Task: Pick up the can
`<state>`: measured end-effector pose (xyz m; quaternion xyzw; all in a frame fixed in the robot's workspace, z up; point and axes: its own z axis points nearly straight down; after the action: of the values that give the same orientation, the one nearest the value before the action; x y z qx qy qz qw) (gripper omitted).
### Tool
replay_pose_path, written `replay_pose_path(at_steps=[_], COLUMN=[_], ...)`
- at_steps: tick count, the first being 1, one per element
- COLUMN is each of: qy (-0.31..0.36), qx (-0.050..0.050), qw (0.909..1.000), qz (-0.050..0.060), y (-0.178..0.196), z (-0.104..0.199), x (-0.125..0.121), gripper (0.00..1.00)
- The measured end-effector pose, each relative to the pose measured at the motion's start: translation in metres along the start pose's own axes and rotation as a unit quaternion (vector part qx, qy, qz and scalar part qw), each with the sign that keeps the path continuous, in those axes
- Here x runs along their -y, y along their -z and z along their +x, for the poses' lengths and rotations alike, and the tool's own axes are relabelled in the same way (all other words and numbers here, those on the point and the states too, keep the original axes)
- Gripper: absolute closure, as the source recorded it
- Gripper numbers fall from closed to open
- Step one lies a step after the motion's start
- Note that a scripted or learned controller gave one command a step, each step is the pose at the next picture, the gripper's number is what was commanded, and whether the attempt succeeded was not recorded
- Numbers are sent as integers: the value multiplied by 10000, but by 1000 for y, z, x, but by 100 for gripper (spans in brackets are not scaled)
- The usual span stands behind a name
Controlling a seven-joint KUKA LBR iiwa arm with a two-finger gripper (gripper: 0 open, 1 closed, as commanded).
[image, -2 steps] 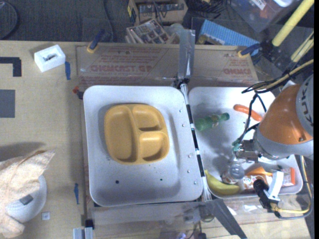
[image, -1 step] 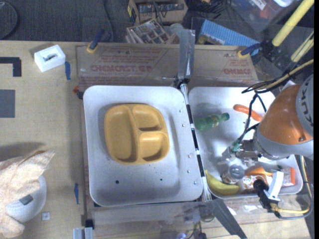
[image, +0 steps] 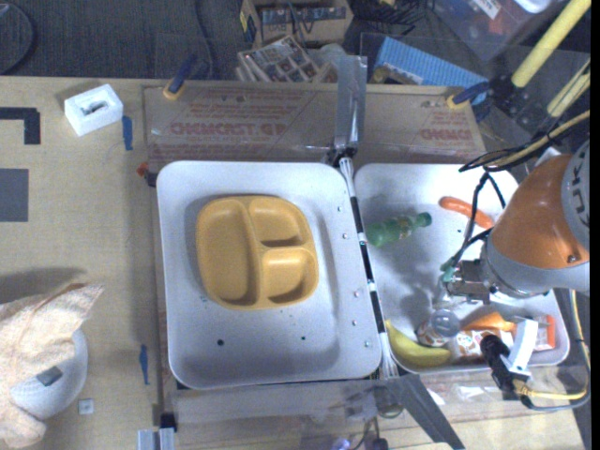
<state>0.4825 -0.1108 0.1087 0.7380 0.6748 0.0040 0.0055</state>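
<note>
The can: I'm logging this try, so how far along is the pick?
Done: the arm has reached into the right bin, and its claw is low over the can, beside the banana. In hand: nothing that I can confirm; the grip is hidden. Left: closing on the can and lifting it.

The grey arm (image: 544, 232) reaches in from the right, wrist bent downward, its hand (image: 448, 319) low.
</note>
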Motion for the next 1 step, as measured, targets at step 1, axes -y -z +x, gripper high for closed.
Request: replay_pose_path(at_steps=[1], qy=[0], qx=[0], qw=[10000], qz=[1], y=[0], z=[0], x=[0], gripper=[0])
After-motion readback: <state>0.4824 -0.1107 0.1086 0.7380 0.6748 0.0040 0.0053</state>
